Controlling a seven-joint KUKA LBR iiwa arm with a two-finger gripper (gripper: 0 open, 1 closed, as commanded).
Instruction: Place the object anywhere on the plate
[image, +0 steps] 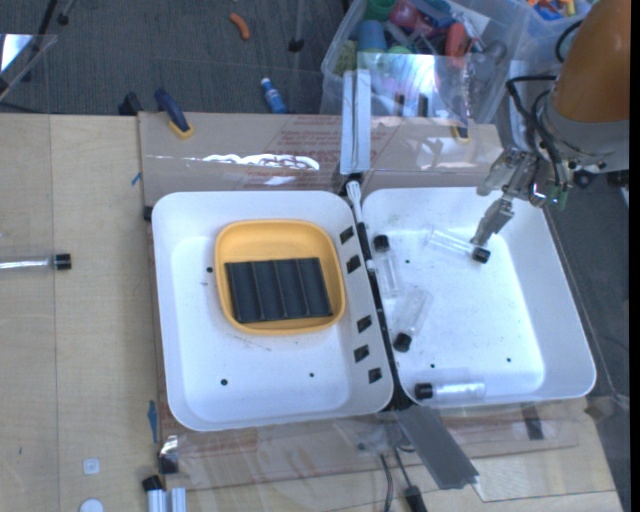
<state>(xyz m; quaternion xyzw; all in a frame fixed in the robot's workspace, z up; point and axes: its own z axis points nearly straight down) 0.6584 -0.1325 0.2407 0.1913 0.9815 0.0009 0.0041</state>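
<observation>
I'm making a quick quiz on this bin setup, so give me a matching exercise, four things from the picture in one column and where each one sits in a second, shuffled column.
Things:
1. yellow plate
2. dark ribbed block
3. gripper
4. capped clear tube

Places:
A. near the front edge of the right bin
B. over the back part of the right bin
C. in the left bin
D. on the plate

Pairs: 1-C, 2-D, 3-B, 4-A
</observation>
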